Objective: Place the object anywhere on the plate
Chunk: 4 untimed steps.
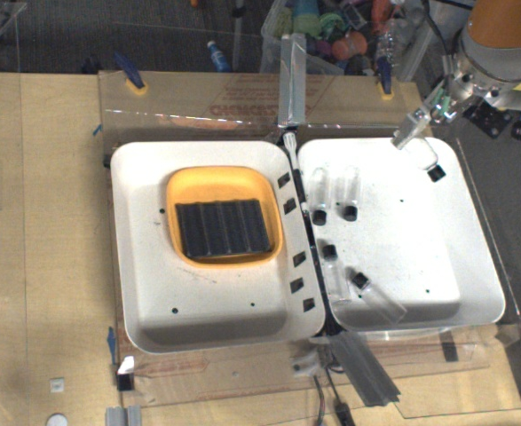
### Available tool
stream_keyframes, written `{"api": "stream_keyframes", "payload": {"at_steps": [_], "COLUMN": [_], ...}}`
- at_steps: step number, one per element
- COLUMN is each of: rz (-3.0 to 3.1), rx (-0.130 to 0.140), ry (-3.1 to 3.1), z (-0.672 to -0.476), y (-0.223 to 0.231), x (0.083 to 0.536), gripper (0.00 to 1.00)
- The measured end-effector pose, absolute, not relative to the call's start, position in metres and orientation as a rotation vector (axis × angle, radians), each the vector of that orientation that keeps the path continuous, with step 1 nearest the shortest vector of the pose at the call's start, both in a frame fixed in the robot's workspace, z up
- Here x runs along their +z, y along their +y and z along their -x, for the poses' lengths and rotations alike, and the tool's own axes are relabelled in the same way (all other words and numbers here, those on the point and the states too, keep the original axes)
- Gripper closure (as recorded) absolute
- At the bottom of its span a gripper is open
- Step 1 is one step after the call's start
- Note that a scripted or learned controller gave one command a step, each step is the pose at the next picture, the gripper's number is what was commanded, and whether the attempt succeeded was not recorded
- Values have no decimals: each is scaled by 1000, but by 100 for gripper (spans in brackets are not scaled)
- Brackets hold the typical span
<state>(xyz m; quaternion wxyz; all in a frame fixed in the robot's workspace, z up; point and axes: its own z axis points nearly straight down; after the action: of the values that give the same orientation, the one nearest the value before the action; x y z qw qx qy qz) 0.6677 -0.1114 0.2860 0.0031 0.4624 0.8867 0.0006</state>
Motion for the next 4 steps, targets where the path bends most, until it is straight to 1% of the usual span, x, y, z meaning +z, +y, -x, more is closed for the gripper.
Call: {"api": "stream_keyframes", "payload": {"at_steps": [1, 2, 3, 4], "rz": [-1302, -1320, -1205, -1003], "rx": [2, 2, 1, 1], "ry": [2851, 2843, 2892, 2968], "z": [-668, -661, -661, -664], "y": [-142, -197, -223, -221], "x": [317, 398, 412, 437], "gripper": [100, 100, 100, 100]}}
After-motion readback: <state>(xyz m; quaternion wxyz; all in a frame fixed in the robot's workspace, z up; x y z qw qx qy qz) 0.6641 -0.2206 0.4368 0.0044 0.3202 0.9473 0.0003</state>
